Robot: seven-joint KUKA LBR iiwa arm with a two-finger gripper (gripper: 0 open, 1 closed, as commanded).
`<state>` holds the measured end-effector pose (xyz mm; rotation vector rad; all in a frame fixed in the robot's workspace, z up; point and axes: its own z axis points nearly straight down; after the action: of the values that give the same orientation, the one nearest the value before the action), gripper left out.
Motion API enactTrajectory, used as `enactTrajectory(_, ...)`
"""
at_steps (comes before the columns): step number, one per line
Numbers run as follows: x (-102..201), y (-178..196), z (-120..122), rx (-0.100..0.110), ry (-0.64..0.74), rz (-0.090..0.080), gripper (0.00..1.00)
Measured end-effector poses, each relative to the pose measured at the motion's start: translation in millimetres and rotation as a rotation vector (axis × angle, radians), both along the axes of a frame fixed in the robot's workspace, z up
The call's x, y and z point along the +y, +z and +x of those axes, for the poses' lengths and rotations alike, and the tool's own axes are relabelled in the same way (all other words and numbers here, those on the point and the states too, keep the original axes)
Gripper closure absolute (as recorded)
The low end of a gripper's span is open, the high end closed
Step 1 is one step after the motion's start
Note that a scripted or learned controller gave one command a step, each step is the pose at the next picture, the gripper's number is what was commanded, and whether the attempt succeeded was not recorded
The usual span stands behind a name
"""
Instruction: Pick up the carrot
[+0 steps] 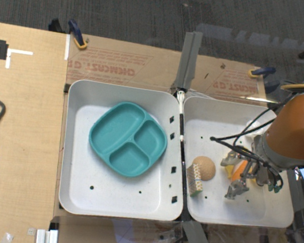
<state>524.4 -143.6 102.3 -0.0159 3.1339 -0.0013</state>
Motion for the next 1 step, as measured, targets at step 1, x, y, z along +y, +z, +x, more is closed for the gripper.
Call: enactTrajectory(1,-14.4,-8.8,24.9,0.001,-0.089,0.001,0.0)
